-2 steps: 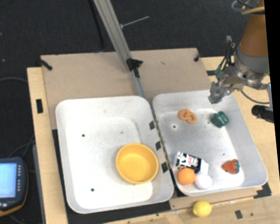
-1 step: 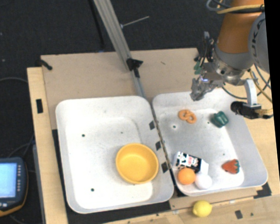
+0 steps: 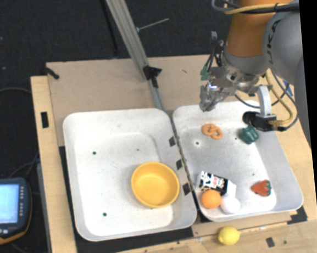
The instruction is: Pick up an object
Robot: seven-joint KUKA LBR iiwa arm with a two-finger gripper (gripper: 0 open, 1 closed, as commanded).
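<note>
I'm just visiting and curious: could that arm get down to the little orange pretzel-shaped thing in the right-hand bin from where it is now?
Probably yes. The gripper hangs over the far edge of the right bin, and the pretzel-shaped piece lies just below it in this view, on open bin floor with nothing close around it.

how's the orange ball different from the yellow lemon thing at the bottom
The orange ball lies inside the right bin, at its near left corner; the yellow lemon lies outside both bins, on the bench in front. The ball is orange and touches a white ball and a black-and-white carton; the lemon is yellow and sits alone. The lemon looks slightly elongated. Both are small and rounded, far from the gripper.
</note>
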